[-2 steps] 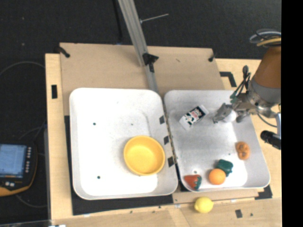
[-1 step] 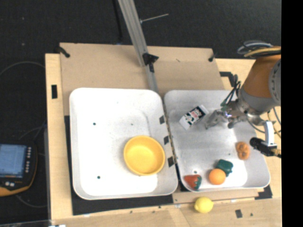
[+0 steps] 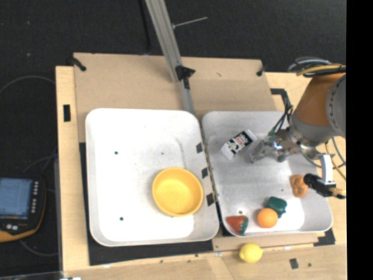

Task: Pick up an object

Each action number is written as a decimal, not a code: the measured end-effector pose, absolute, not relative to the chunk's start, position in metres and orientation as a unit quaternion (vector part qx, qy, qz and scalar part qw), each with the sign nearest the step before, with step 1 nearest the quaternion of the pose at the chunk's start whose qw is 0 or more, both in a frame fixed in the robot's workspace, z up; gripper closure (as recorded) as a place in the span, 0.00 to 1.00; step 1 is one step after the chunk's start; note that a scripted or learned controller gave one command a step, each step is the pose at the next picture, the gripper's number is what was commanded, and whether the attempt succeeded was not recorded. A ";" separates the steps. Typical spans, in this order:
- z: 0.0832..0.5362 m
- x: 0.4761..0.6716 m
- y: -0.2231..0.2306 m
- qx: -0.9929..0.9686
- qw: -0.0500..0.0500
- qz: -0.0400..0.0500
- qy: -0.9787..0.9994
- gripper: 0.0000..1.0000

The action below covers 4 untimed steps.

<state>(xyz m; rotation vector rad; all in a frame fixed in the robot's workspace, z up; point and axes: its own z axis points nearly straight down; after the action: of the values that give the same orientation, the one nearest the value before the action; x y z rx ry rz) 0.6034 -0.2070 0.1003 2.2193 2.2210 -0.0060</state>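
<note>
Look to the right-hand shallow white bin [image 3: 233, 124] and you find the two-finger gripper [image 3: 260, 151] low over its upper middle, reaching in from the grey arm with the orange band [image 3: 312, 104] at the right. You cannot tell from this angle whether it is parted or closed, and nothing can be seen held by it. Just to its left lies a small white carton with dark print [image 3: 238, 143], tilted on the bin floor, very near the gripper tip; whether the two touch is unclear.

Along the near edge of that same bin you see a red, strawberry-like toy [image 3: 237, 223] in the corner, a round orange fruit [image 3: 267, 217] beside it, and a dark green object [image 3: 276, 204] just behind the orange, touching or nearly so. A small orange-brown lump [image 3: 299, 185] sits close to the bin's right rim, under the arm's wrist.

In the left white bin [image 3: 116, 133] a yellow plastic bowl [image 3: 177, 191] stands upright near the dividing wall. Outside the bins, a yellow lemon-shaped object [image 3: 250, 252] rests on the wooden bench [image 3: 128, 80], just in front of the right bin.
</note>
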 end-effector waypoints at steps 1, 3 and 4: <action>0.113 0.605 -0.208 0.706 0.003 0.000 0.708 1.00; 0.209 0.603 -0.195 0.705 0.003 0.002 0.709 1.00; 0.273 0.600 -0.200 0.705 0.004 0.002 0.709 1.00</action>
<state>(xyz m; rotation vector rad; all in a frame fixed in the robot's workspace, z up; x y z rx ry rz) 0.6000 -0.2003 0.2728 2.2088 2.2222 0.0068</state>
